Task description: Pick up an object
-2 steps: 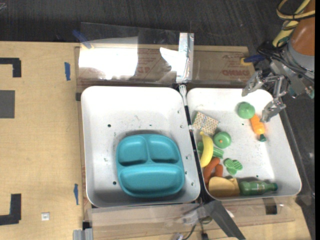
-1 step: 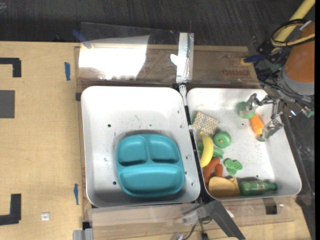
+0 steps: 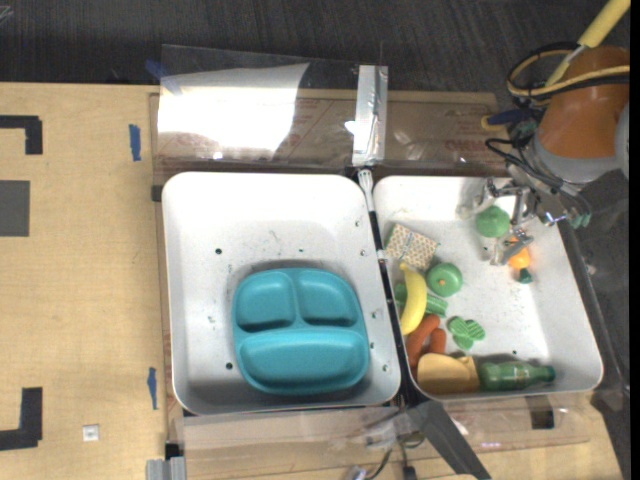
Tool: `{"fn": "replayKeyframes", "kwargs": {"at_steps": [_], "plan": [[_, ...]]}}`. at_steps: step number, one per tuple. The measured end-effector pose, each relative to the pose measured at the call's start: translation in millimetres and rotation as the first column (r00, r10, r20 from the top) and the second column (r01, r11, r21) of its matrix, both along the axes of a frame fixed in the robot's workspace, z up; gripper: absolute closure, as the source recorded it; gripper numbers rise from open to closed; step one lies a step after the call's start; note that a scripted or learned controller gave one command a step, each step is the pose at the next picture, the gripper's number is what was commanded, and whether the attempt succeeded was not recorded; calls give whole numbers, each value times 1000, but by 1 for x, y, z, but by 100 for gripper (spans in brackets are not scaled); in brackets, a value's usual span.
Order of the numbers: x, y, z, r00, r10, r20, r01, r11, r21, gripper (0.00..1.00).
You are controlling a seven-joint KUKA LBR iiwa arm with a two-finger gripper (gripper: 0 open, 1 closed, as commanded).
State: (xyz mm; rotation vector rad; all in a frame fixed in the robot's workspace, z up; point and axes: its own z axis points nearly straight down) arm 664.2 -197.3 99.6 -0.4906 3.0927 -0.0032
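Watching: your arm [image 3: 585, 108] reaches into the right bin [image 3: 575, 298] from the right, gripper [image 3: 515, 230] low over the far end.
Claw state: you cannot tell whether it is released or clenched; metal parts blur together there.
Nearest things: green round piece [image 3: 491, 221] just left of the gripper, small orange piece [image 3: 518, 259] just below it. Neither is clearly between anything.
Other targets: clustered along the bin's left wall and near edge, well apart from the gripper.
Risk one: closing between the green and orange pieces likely catches nothing, since they sit on opposite sides.
Risk two: the green round piece may roll away if nudged.
Risk three: the far wall is near; a low sweep could scrape it.
Count, bins: two.
Count, left bin [image 3: 190, 268]: one teal divided tray [image 3: 298, 329].
Count, right bin: one banana [image 3: 411, 299], one green apple-like ball [image 3: 444, 278], one patterned square [image 3: 410, 245], one carrot [image 3: 422, 336], one green bottle [image 3: 515, 373], one tan wedge [image 3: 446, 371], one small green leafy piece [image 3: 464, 329].
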Motion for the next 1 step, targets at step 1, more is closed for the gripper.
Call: {"fn": "replayKeyframes", "kwargs": {"at_steps": [1], "plan": [[-62,-28,-12,999,-43,-2,43,999,-1,0]]}}
